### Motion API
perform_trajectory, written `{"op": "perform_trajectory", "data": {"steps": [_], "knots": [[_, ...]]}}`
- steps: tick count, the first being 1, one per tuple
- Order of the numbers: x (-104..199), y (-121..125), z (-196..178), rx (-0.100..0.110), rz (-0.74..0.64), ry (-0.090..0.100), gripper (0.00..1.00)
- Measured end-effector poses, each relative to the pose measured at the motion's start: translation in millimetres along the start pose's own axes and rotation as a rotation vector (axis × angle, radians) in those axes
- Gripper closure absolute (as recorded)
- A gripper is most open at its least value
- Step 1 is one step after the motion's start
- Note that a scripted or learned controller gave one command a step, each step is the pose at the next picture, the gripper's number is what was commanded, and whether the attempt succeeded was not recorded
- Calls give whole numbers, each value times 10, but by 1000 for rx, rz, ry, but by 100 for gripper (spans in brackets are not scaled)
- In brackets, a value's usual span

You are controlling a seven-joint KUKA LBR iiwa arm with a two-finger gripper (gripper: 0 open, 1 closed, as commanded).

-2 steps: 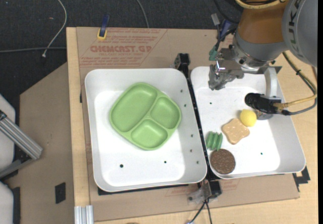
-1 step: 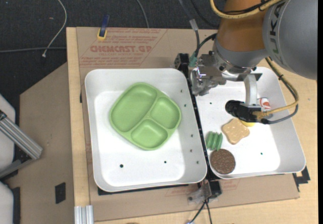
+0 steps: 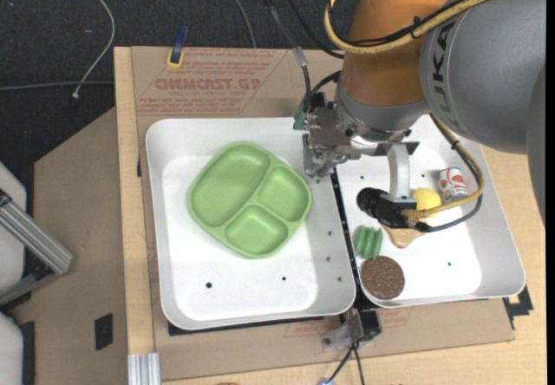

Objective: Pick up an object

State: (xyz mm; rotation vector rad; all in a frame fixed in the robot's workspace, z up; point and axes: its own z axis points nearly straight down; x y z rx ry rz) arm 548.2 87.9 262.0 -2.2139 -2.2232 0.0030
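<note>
My gripper (image 3: 317,159) hangs over the ridge between the two bins, near their far end, just right of the green plate. In the right bin (image 3: 486,275) lie a green ridged piece (image 3: 368,241), a round brown disc (image 3: 381,277), a yellow item (image 3: 427,199), a tan piece (image 3: 404,237) and a small red-and-white can (image 3: 451,181). These all sit to the right of and nearer than the gripper. The arm's grey and orange body hides the far part of the right bin.
A green three-compartment plate (image 3: 250,198) rests in the middle of the left bin (image 3: 173,288). Both bins stand on a cardboard sheet (image 3: 208,80). Cables run across the dark floor at the back.
</note>
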Motion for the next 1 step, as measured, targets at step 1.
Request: {"op": "perform_trajectory", "data": {"steps": [1], "knots": [[-20, 6, -1, -1, 4, -1, 0]]}}
